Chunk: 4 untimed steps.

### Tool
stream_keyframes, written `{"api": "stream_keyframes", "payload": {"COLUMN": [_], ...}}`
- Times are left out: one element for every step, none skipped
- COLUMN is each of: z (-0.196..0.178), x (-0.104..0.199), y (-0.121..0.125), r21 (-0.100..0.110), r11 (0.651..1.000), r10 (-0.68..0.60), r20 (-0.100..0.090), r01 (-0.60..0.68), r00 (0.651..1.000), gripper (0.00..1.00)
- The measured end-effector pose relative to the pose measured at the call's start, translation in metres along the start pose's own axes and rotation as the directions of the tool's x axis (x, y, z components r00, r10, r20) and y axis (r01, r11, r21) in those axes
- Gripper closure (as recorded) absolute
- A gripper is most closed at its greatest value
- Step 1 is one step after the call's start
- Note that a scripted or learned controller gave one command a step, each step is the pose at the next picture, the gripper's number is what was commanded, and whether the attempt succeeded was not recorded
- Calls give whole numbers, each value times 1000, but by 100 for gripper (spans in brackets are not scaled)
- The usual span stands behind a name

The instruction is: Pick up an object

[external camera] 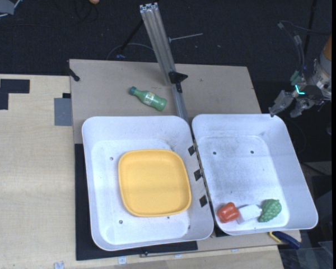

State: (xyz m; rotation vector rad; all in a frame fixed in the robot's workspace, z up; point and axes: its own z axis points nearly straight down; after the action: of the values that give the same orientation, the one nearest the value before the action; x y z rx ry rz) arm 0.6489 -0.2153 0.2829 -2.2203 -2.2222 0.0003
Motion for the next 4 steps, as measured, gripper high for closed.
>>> {"api": "stream_keyframes", "payload": {"z": [0,47,109,170], "x": [0,-1,-1,-3], "y": [0,8,4,-2], "r21": [0,3,5,4], "r11": [1000,1000,1000,1000], "r10": [0,-1,-1,-1], "r20": [0,0,-1,-1], "r01": [0,1,1,1], "r00": [1000,1000,1000,1000], "gripper": [0,0,0,0]}}
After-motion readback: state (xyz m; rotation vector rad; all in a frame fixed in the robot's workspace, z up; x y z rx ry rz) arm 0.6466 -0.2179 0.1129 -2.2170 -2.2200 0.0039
